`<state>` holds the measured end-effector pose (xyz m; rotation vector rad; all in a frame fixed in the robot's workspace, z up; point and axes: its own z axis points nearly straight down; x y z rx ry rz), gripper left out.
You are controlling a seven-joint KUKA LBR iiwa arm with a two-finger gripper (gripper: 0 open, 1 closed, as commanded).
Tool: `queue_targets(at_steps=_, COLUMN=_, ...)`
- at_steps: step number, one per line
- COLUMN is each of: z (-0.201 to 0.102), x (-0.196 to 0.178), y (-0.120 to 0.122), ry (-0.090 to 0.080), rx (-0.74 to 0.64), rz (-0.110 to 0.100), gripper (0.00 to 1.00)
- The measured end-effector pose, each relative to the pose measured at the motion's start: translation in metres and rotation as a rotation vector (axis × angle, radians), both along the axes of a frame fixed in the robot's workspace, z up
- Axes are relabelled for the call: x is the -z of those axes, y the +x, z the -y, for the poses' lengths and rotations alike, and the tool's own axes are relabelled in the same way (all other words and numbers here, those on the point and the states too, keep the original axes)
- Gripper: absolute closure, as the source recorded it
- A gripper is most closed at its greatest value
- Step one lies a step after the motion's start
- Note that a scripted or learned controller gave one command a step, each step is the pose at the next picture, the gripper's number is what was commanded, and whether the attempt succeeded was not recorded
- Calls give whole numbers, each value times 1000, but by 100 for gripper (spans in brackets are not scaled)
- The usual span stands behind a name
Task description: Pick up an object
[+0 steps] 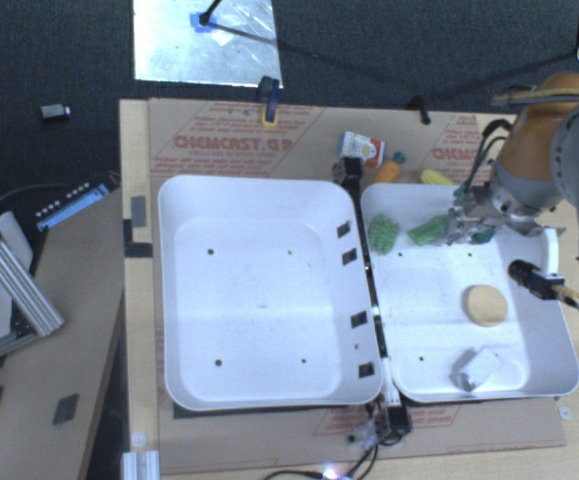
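Camera view, one moment, catalogued. The grey arm with its orange band reaches in over the far edge of the right shallow white bin (559, 368); the two-finger gripper (461, 230) hangs low there, beside a flat green leaf-shaped piece (430, 231). Whether its jaws are spread or clenched cannot be told.

- Candidate objects in the right bin: the green piece; a knobbly green lump (384, 234) near the far left corner; a round tan disc (486, 305) toward the right edge; a crumpled white-grey item (477, 368) at the near edge.
- Left shallow white bin (174, 268): bare floor.
- Progress, as judged: approach stage; nothing seen lifted; grasp and lift remain.
- Writing: red print on the cardboard underlay (229, 140), reading roughly "CHEMCAST GP".
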<state>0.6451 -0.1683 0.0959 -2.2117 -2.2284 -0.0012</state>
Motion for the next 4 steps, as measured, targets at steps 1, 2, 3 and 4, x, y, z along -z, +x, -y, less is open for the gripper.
queue_targets(at_steps=1, z=14, x=-208, y=27, ry=-9, rx=2, rz=22, gripper=100)
queue_targets(at_steps=2, z=-72, x=-247, y=25, ry=-1, rx=-5, rz=10, gripper=100)
queue_targets(at_steps=3, z=-159, x=-286, y=24, ry=1, rx=-6, rz=8, gripper=100)
queue_targets(at_steps=4, z=-163, x=-310, y=24, ry=-1, rx=2, rz=6, gripper=100)
